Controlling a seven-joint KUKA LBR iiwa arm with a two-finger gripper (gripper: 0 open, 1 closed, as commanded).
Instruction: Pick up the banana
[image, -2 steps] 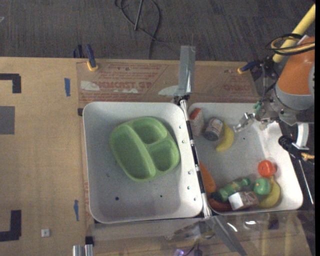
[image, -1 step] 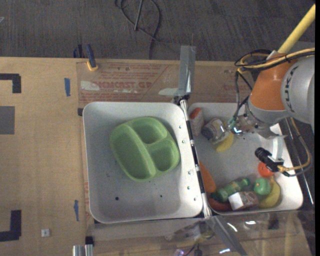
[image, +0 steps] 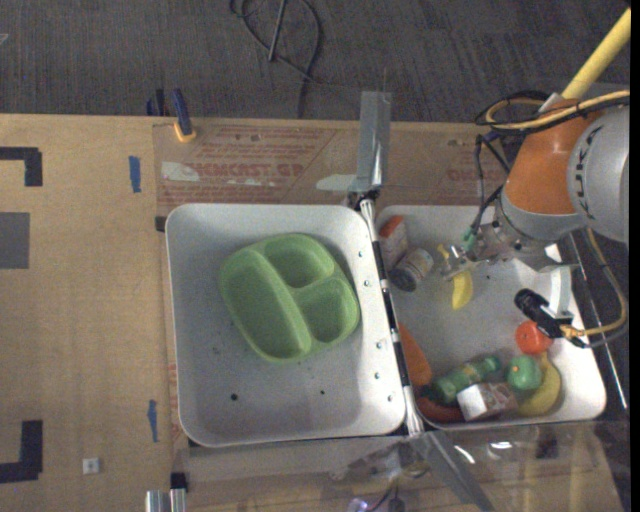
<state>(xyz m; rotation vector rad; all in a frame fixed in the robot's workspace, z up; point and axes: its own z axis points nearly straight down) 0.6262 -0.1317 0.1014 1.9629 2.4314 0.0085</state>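
A small yellow banana (image: 460, 291) lies lengthwise in the back half of the right bin (image: 590, 400). My gripper (image: 456, 262) hangs right over the banana's far end and touches or nearly touches it. The wrist hides how the gripper meets the fruit. A second yellow curved fruit (image: 547, 392) rests in the bin's front right corner.
Left of the gripper lie a can (image: 412, 269) and a small bottle (image: 394, 238) by the bin divider. A red tomato (image: 532, 337), green items (image: 470, 377), a carton (image: 485, 401) and an orange carrot (image: 417, 364) crowd the front. A green divided plate (image: 290, 296) sits in the left bin (image: 200, 400).
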